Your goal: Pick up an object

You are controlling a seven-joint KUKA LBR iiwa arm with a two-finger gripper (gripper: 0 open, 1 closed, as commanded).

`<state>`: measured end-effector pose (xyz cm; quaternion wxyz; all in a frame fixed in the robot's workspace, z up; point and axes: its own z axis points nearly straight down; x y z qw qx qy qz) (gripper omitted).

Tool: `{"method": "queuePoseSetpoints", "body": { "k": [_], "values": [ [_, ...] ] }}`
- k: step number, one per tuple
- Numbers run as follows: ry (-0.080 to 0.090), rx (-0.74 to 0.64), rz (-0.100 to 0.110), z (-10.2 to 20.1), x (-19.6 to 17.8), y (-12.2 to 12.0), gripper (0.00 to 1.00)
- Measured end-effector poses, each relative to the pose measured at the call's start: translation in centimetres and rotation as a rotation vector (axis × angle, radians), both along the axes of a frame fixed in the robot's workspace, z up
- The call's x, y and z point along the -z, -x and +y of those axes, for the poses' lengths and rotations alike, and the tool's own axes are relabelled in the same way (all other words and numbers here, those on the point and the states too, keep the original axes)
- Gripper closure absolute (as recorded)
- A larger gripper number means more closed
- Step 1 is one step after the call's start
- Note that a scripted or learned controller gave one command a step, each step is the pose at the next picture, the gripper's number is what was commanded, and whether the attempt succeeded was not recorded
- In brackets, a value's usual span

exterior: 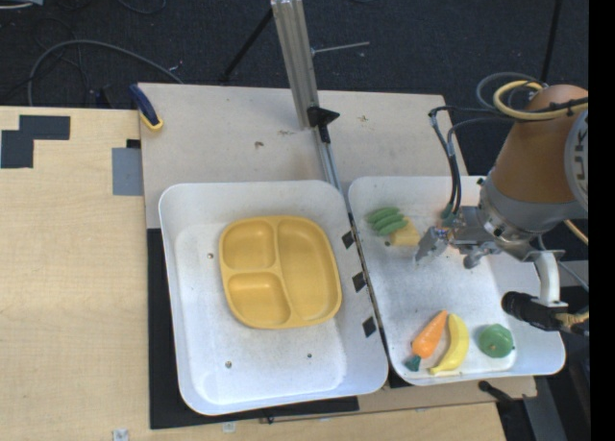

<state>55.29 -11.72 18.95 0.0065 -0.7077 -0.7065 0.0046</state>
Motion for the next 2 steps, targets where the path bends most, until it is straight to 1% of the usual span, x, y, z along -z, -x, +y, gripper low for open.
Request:
{"method": "queuePoseSetpoints", "body": {
  "k": [1, 2],
  "values": [
    [0.002, -0.002, -0.012, 0.0, -0.6, -0.3, 0.00],
    [0.001, -0.001, -0.008, 0.2, 3.8, 0.0, 0.00]
  ]
}}
